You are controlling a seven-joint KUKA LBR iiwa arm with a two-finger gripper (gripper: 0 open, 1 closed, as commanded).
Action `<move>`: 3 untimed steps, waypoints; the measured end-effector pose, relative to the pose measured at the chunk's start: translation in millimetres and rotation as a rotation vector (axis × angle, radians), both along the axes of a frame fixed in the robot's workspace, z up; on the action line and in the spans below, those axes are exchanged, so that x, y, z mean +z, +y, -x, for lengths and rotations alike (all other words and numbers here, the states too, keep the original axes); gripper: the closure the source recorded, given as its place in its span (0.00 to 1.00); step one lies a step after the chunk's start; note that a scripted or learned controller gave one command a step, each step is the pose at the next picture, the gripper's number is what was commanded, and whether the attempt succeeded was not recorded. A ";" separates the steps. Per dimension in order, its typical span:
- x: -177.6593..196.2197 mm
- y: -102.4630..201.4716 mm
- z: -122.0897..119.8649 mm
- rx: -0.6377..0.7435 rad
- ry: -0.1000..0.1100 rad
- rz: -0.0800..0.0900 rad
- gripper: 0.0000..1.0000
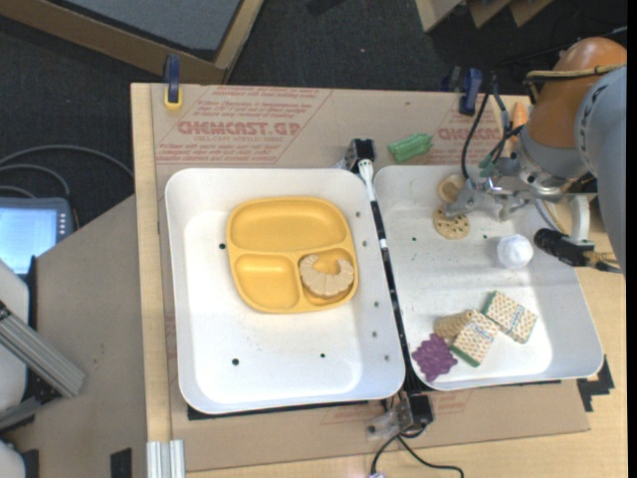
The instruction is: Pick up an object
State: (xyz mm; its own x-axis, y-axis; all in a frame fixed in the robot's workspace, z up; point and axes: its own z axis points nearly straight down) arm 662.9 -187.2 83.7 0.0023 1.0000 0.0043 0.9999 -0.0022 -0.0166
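Observation:
In the right bin (557,361), my gripper (465,198) hangs low over the far-left corner. A round speckled cookie (452,224) lies just in front of the gripper, and a small tan piece (450,186) sits right beside it on the left. A white ball (515,252) rests mid-bin. Near the front lie two patterned packets (512,317) (476,338), a tan cracker (452,324) and a purple toy (434,357). Nothing can be seen held.
The left bin (199,347) holds a yellow divided plate (284,227) with a round biscuit (326,273) in its front-right compartment. A green object (410,147) lies on the bench behind the bins. A black-tipped tool (363,157) rests along the seam between the bins.

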 end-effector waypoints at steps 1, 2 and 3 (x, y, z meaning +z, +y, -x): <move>3.1 23.3 72.0 -0.001 -0.017 0.003 0.00; 2.4 41.9 19.2 0.005 -0.022 0.006 0.00; 9.5 43.1 -5.1 0.003 -0.023 0.006 0.00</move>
State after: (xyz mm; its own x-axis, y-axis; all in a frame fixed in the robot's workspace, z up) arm 668.1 -144.2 93.2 -0.0012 1.0000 -0.0015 1.0000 0.0012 0.0060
